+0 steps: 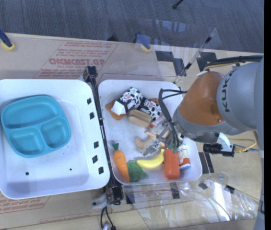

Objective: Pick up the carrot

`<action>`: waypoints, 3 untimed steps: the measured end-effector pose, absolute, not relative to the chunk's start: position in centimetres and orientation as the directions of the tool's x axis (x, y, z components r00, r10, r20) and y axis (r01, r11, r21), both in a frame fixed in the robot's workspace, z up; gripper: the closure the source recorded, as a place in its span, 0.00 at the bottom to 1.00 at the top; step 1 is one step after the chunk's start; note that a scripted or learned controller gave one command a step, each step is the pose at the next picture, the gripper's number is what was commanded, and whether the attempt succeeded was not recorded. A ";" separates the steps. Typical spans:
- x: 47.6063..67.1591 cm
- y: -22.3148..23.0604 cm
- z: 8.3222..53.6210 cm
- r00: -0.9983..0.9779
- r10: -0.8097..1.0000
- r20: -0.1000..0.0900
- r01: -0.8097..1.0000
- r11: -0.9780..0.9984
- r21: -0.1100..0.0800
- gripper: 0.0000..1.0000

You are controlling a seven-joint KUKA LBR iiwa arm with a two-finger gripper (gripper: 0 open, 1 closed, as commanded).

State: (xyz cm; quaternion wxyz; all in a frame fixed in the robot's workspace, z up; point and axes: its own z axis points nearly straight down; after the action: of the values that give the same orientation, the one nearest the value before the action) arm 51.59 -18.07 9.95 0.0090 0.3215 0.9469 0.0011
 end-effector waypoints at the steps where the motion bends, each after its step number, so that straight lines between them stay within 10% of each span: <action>1: 48.9 -17.5 9.4 -0.860 0.511 -0.004 0.511 0.860 0.002 0.00; 2: 49.1 -17.4 10.4 -0.864 0.504 -0.006 0.504 0.864 0.003 1.00; 3: 49.3 -17.4 11.4 -0.866 0.499 -0.008 0.499 0.866 0.004 1.00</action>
State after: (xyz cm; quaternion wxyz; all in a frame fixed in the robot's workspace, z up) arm 49.27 -17.36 11.43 0.0041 0.2585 0.9660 0.0008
